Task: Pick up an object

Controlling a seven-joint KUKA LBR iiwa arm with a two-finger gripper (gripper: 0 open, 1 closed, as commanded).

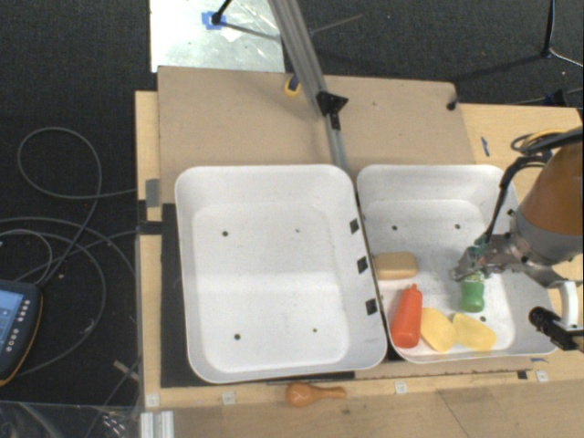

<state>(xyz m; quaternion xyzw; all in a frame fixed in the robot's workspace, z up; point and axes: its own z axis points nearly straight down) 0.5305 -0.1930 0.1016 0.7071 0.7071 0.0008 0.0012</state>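
Dark carpet with loose cables surrounds the bench and its two bins. Over the right bin point(429, 185), the gripper point(474, 265) sits directly above a green object point(473, 293), which lies just below it, apparently upright; whether the gripper grasps it I cannot tell. Toward the divider lie a tan block point(396, 265), red bottle point(407, 316) and two yellow pieces point(456, 330).
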